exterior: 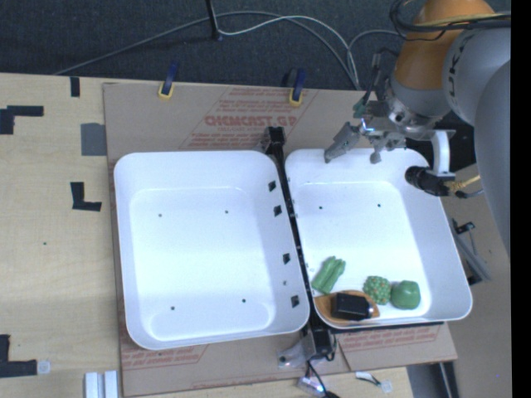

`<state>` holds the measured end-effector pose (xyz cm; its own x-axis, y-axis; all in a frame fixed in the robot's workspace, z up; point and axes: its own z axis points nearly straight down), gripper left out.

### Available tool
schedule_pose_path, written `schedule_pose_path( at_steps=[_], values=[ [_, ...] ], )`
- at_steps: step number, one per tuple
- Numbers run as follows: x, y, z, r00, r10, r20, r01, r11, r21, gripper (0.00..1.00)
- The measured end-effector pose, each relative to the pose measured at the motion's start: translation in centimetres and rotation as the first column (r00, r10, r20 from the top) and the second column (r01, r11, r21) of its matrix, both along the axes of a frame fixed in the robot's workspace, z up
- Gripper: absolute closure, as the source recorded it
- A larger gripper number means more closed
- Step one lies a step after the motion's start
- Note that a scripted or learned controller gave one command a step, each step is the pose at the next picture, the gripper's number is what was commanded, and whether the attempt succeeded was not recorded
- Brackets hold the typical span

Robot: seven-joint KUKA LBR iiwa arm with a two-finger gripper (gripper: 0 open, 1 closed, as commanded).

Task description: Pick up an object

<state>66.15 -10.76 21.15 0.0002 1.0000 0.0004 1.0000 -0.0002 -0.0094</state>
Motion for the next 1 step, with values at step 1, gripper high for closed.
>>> schedule_pose_path(
  at_steps=[1],
  values=[
    [0.18, 0.02, 0.55, 1.000, 0.001, 0.009, -0.001, 1.000, 0.000, 0.00]
  ],
)
